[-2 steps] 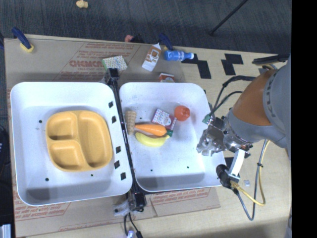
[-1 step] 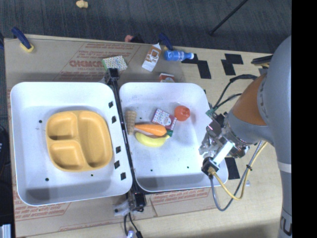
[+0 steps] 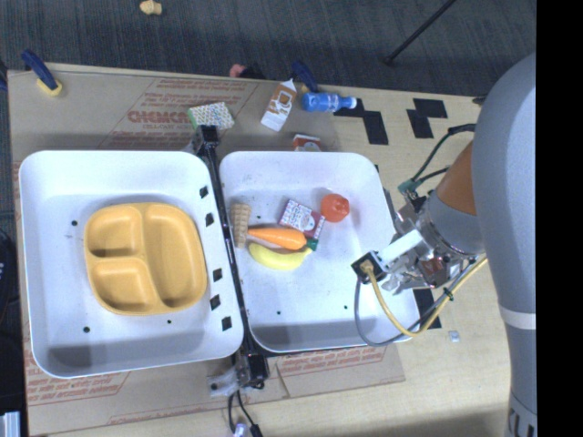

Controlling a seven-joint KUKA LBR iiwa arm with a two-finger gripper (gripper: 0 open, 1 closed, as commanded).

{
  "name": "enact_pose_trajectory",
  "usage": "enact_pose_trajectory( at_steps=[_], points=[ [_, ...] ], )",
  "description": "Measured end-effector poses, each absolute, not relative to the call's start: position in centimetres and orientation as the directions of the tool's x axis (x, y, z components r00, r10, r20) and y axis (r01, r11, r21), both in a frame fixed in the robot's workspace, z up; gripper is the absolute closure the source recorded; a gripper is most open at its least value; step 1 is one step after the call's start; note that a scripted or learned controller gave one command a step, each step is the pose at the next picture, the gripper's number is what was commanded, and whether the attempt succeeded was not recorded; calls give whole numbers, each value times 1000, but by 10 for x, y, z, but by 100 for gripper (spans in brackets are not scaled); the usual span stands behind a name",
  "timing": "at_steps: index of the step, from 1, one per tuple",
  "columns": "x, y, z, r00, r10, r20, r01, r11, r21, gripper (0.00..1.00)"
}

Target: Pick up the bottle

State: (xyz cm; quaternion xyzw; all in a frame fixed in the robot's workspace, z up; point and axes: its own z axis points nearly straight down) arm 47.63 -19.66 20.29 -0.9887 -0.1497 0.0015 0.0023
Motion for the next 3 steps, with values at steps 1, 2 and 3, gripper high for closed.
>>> enact_pose_trajectory(
  at_steps=[1, 2, 3],
  points=[
    [476, -172, 187, 978, 207, -4, 207, -978, -7, 100],
    [476, -185, 179, 979, 205, -5, 205, -979, -9, 100],
    [476, -208, 172, 979, 205, -3, 205, -979, -5, 100]
  ],
)
